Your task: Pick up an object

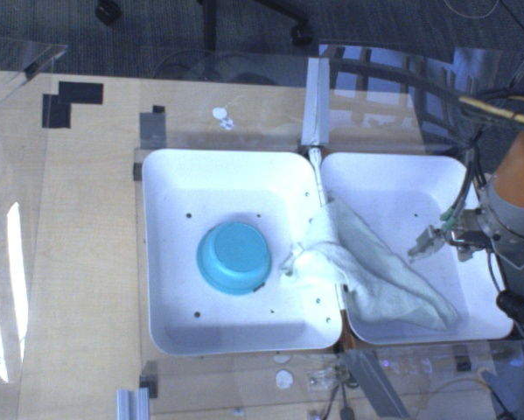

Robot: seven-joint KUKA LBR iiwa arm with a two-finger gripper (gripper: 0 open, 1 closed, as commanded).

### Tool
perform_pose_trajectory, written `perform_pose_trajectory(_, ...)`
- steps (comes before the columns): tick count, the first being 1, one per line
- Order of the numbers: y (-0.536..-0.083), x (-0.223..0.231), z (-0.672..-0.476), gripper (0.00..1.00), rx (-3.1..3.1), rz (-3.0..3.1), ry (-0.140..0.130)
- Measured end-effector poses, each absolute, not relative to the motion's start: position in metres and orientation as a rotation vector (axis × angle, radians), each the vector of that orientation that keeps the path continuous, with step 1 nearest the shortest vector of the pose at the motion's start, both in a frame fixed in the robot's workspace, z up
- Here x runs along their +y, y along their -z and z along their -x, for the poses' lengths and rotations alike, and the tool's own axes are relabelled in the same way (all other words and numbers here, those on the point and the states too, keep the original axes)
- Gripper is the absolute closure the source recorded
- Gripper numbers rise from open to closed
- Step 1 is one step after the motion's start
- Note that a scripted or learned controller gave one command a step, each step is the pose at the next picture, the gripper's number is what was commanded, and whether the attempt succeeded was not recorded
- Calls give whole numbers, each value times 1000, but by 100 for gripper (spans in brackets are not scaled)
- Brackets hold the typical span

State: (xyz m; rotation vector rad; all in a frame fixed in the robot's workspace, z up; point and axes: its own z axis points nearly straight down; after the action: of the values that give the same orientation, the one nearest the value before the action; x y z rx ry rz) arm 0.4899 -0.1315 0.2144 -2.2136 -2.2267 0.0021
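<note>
Down at the bottom edge, closest to the lens, the wooden surface (pixel 69 322) has a few small bits of clutter near the front of the bins, too tiny for me to name.

Moving up, the left bin (pixel 170 322) holds a blue bowl (pixel 235 256), sitting about in the middle, maybe upside down, though honestly the angle makes that hard to call. A grey-white towel (pixel 375 265) is draped over the divider where the two bins meet: a bunched corner pokes into the left bin near the bowl, and the rest runs diagonally across the floor of the right bin (pixel 393 178) toward its front corner.

The arm (pixel 515 191) comes in from the right, with the claw (pixel 428 245) hanging over the right bin, just beside the upper edge of the towel. Nothing sits between the fingers that I can see, and whether they're spread or pinched I can't tell at this size.

So my read: this is the approach step, nothing picked yet. The towel looks like the likely target since it's the thing nearest the claw. Next move would need the claw to drop onto a fold thick enough to pinch. Flat cloth against the bin floor is easy to miss, and the part hooked over the divider might drag when lifted.
</note>
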Motion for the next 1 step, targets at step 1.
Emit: perform_pose_trajectory(1, -92, -99, -523, 0, -2505, 1914, 9)
